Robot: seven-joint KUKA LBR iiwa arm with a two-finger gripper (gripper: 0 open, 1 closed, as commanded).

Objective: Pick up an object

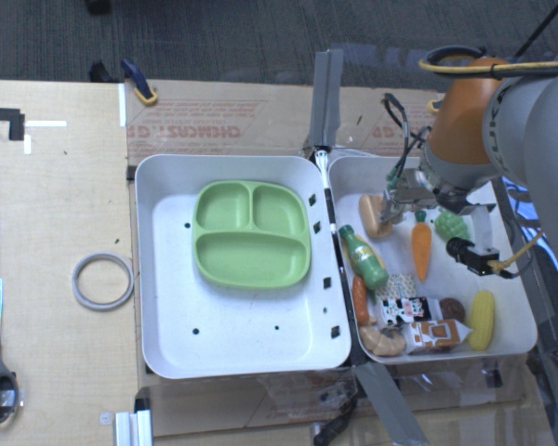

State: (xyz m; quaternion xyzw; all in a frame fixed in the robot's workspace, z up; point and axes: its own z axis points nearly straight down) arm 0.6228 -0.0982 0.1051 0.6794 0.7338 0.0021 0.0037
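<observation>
- My end effector (397, 198) hangs low over the far part of the right bin (516, 337), because that is where the loose food items are heaped.
- Whether it is spread or closed, or has anything in it, I cannot tell; my wrist hides it.
- The nearest candidate, a tan bread-like piece (372, 219), lies just beside it, with the carrot (420, 249) and green bottle (365, 258) close by.
- The left bin (158, 342) carries a green divided plate (252, 233), probably the drop-off side.
</observation>
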